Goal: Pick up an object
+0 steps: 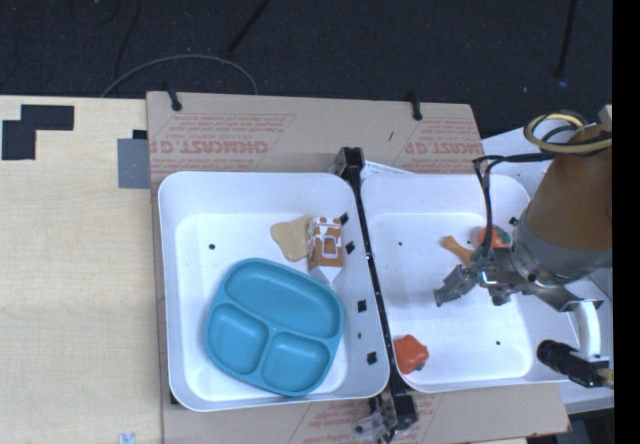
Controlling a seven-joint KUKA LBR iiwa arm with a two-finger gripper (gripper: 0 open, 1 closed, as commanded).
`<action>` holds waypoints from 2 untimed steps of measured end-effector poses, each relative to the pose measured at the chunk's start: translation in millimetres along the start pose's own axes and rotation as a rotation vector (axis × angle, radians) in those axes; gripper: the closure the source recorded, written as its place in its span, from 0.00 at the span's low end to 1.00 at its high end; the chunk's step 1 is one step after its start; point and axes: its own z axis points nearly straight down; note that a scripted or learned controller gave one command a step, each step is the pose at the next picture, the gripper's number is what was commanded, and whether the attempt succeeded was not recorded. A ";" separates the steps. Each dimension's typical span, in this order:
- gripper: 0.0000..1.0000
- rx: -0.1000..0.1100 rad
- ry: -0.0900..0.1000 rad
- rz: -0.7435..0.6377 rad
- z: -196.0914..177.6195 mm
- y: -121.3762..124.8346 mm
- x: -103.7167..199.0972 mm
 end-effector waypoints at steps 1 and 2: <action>0.00 -0.003 0.000 -0.001 44.8 4.6 3.0; 0.00 -0.003 0.000 -0.001 98.1 4.1 3.8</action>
